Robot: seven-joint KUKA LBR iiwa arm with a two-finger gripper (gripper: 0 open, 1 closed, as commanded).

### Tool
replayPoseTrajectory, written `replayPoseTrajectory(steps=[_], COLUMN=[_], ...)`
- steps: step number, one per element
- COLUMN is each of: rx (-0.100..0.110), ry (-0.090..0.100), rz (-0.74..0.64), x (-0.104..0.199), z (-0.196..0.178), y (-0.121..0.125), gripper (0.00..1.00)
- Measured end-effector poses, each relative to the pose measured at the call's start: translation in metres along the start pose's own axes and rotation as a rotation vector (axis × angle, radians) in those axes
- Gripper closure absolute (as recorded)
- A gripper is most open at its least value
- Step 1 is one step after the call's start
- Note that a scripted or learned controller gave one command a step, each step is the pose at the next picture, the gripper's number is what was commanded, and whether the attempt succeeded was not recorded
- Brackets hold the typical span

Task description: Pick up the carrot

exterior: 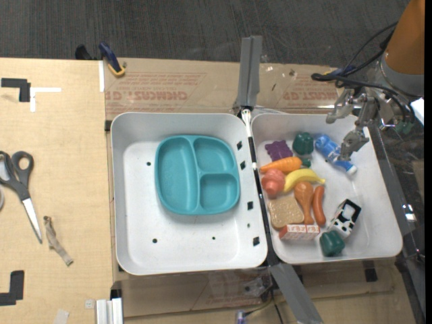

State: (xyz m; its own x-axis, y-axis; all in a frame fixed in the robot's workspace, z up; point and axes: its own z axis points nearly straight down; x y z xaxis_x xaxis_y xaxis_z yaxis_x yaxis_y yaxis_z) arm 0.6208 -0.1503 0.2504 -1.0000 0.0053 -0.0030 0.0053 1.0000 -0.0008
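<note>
The carrot point(282, 164) is a small orange toy lying on its side in the left half of the right bin point(388, 235). It lies between a purple piece point(278, 148) and a yellow banana point(304, 176). My gripper point(345, 137) hangs over the bin's upper right part, well to the right of the carrot and above a blue toy point(334, 152). It is open with nothing between its fingers.
Around the carrot lie a red-orange round fruit point(273, 181), orange sausages point(312, 201), bread point(286, 211), a red-and-white box point(299, 231), two dark green pieces point(303, 142) point(331, 243) and a black-and-white toy point(346, 216). The left bin point(135, 241) holds a teal divided plate point(198, 174). Scissors point(20, 184) lie on the bench at the left.
</note>
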Motion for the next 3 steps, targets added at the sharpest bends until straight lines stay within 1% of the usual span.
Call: replayPoseTrajectory(steps=[1,2,3], rx=[-0.001,-0.001,0.000], ry=[0.002,0.001,0.000], rz=[-0.015,0.040,0.034], x=[0.012,0.043,0.047], z=[0.029,0.099,0.157], y=[0.088,0.053,0.055], gripper=[0.00,0.00,0.00])
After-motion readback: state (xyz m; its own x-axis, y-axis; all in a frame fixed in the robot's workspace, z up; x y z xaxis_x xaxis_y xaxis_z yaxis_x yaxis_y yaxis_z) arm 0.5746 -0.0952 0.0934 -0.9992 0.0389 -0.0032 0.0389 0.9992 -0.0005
